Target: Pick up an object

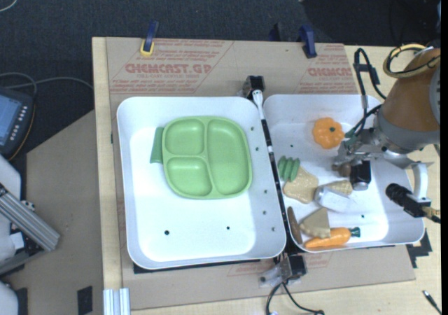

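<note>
The right bin [294, 114] holds several toy foods. An orange pumpkin-like piece [327, 132] lies near its middle top. A green ribbed piece [288, 167] rests by the left wall, next to a tan bread slice [301, 186]. A carrot [327, 239] lies along the front wall below a tan wedge [315, 222]. My gripper [350, 166] is low in this bin, just right of and below the pumpkin piece, above a small tan piece [342, 187] and a pale flat item [334, 199]. Nothing can be seen held in it.
The left bin [140, 187] holds a green divided plate [206, 156]. The arm's orange band [413, 100] and grey wrist hang over the right bin's right side. A black part [402, 198] sticks out near that bin's right wall. Clamps sit on the bench's far edge.
</note>
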`<state>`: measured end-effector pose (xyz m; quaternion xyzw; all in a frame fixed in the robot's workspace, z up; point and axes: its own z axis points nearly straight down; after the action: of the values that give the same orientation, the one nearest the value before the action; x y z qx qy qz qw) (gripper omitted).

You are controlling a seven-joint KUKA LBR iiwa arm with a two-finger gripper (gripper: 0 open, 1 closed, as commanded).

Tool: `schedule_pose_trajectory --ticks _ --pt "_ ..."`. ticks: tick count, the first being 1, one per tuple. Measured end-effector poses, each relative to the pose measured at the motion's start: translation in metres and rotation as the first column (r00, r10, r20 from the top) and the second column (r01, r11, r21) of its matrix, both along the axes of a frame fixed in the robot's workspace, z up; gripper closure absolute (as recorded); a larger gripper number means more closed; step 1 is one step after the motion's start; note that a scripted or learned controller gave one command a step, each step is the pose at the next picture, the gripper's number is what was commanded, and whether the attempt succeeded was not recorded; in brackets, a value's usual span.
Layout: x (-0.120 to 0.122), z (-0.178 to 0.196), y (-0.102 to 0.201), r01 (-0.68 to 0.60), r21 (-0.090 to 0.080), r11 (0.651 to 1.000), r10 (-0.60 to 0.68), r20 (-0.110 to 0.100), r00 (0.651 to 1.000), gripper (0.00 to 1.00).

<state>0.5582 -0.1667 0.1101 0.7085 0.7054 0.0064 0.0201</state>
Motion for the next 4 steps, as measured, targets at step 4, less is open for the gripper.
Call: schedule_pose_trajectory --ticks 4 --pt "0.022 0.107 0.041 -0.010 0.019 1.000 0.011 -0.034 0.999 1.00"
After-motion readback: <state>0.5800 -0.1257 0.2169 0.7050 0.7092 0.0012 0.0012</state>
